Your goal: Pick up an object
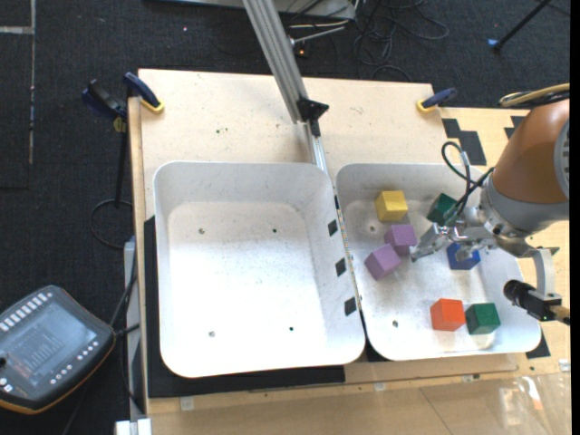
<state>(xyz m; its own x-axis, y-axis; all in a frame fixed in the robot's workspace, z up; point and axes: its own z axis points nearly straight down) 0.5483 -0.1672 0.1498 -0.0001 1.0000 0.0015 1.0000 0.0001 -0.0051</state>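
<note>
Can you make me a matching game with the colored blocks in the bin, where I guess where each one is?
Blocks:
1. yellow block
2. orange block
3. blue block

Places:
A. right next to the gripper
B. at the far end of the bin
C. at the near end, touching a green block

Pairs: 1-B, 2-C, 3-A

Bins: two trays side by side on the bench, left bin, right bin.
Blocks: all in the right bin.
Far side: one block, another to its right.
Middle: two blocks touching, a fifth to their right.
Near side: two blocks just beside each other.
Handset: left of the bench, near corner.
</note>
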